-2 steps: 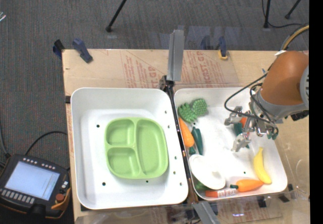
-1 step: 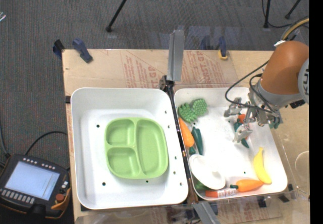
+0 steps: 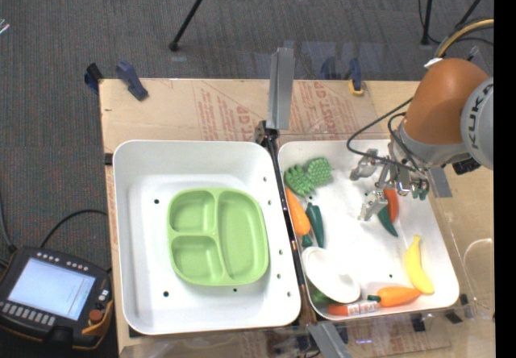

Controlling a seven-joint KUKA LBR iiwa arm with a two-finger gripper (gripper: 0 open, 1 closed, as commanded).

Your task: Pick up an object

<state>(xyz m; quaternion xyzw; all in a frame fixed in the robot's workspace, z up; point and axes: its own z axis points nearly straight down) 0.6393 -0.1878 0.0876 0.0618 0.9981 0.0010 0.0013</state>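
Observation:
My gripper [image 3: 368,191] hangs over the upper middle of the right bin [image 3: 359,151], fingers spread open with bare bin floor between them. A red chili pepper with a dark green stem [image 3: 391,208] lies just right of the lower finger [image 3: 373,209], close beside it and not between the fingers. Further left lie a green leafy toy [image 3: 308,176], an orange carrot [image 3: 298,216] and a dark green cucumber [image 3: 316,224]. Toward the bin's front sit a white bowl [image 3: 330,274], a yellow banana [image 3: 417,265], an orange pepper [image 3: 397,296] and a red-orange piece [image 3: 355,309].
The left bin [image 3: 141,179] holds a green divided plate [image 3: 218,235]. A grey post [image 3: 280,94] stands behind the wall between the bins. A teach pendant [image 3: 52,292] lies on the floor at the lower left. Tripod legs stand behind the bench.

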